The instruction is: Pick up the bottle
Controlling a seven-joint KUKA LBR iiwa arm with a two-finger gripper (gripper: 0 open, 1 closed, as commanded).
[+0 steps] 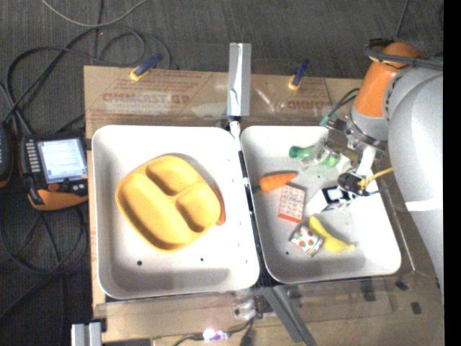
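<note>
Yellow divided tray [170, 202] in left bin [108, 265], gripper [337, 147] low over a clear green-capped bottle [311, 152] in right bin [374, 262], toy carrot [277, 182] nearby

Even overhead light, white bins [173, 280] bright, slightly soft focus.

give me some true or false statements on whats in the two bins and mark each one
1. The yellow tray lies in the left bin. True.
2. The carrot lies in the left bin. False: it is in the right bin, near the wall between the bins.
3. The bottle lies at the far end of the right bin, close to the gripper. True.
4. The banana sits on the yellow tray. False: it lies on the right bin's floor, beside a small strawberry box.
5. The orange band on the arm is over the left bin. False: it is at the right, beyond the right bin's far corner.
</note>
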